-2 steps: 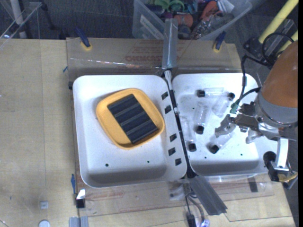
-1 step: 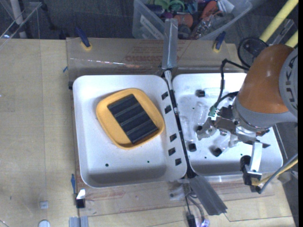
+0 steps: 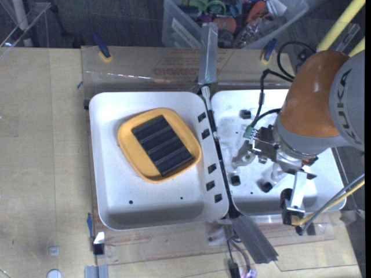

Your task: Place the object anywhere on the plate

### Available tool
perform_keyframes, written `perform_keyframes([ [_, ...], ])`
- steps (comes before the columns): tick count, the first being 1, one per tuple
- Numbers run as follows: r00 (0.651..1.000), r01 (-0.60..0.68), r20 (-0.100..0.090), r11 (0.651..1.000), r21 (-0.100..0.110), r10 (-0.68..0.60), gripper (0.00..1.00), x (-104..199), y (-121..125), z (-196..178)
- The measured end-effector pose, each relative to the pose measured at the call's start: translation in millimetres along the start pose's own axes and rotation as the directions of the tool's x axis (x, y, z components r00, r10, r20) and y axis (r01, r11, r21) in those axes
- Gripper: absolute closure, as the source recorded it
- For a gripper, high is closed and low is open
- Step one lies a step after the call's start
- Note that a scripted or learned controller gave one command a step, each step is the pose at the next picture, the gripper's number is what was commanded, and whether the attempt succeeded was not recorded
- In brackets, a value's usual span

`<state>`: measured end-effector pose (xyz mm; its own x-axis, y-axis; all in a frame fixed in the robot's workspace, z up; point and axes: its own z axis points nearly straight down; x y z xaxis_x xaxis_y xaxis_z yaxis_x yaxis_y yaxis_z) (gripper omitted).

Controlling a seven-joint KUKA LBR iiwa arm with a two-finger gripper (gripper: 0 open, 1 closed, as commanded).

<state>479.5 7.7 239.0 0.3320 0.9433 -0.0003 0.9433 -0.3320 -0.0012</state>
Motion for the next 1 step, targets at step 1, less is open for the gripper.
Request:
perform_keyframes([
  [1, 0.992, 0.128, 0.001, 0.992, -0.001, -0.128, 0.0, -53.5, 53.3, 18.1],
])
